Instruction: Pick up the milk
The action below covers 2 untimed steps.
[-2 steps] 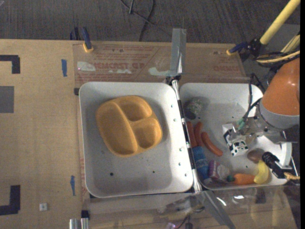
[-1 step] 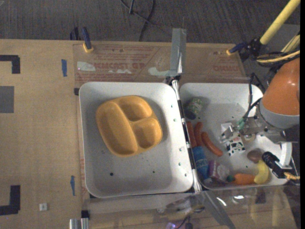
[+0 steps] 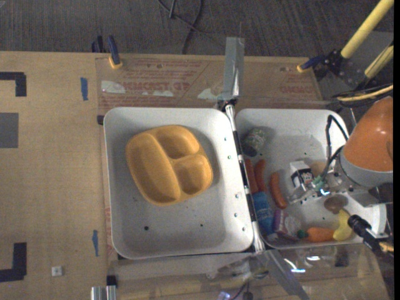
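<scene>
White on white, the milk [image 3: 300, 173] stands small in the right bin [image 3: 284, 120], and I see the gripper [image 3: 310, 186] just beside it, low over the bin floor. I cannot tell whether it grips anything. Sausages [image 3: 257, 175] lie left of the milk, a carrot [image 3: 320, 234] near the front wall; the left bin [image 3: 125, 230] holds a yellow tray [image 3: 167, 164].

— Any writing you can read?
— Red printing on the cardboard sheet [image 3: 156, 80] behind the bins, upside down and too blurred to make out. Nothing else.
</scene>
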Each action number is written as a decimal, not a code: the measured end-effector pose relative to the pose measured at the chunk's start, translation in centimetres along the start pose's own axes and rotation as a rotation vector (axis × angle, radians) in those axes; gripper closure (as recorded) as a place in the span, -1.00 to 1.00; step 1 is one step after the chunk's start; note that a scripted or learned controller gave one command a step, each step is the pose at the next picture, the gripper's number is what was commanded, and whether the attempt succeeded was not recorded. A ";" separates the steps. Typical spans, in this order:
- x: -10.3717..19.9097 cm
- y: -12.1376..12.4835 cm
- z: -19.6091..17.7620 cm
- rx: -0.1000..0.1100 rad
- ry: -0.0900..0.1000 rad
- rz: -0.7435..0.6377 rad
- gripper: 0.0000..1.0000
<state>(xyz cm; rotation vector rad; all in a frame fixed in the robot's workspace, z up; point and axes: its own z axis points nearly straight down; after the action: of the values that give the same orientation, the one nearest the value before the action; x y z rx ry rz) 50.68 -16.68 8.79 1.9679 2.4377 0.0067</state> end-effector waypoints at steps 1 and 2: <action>3.3 5.7 0.1 0.000 0.001 -0.012 -1.00; 3.1 5.7 -0.9 -0.003 -0.001 -0.009 1.00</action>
<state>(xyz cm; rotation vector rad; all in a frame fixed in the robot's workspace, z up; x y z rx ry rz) 55.62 -12.43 9.73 1.9554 2.4447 0.0097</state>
